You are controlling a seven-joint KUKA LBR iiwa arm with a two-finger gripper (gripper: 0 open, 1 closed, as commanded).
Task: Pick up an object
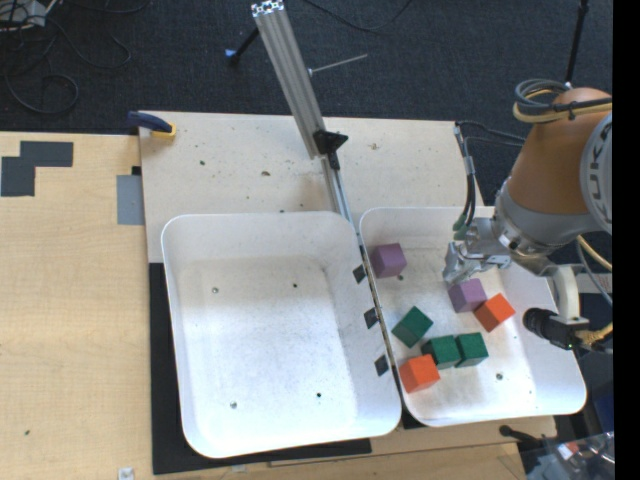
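Claw (468, 268) low in the right shallow white bin (560, 393), just above a purple cube (466, 294); spread or pinched, cannot tell. An orange cube (493, 311) touches it; green cubes (456, 349) nearby.

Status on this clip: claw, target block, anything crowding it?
Claw low in right bin, directly over purple block. No grasp visible. Orange block close beside it.

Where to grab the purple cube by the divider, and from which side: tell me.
Take the purple cube from straight above, fingers on two opposite flat side faces. It sits flat and apart from the other blocks in the right bin, so either pair looks reachable; the pair running along the divider probably leaves more finger room.
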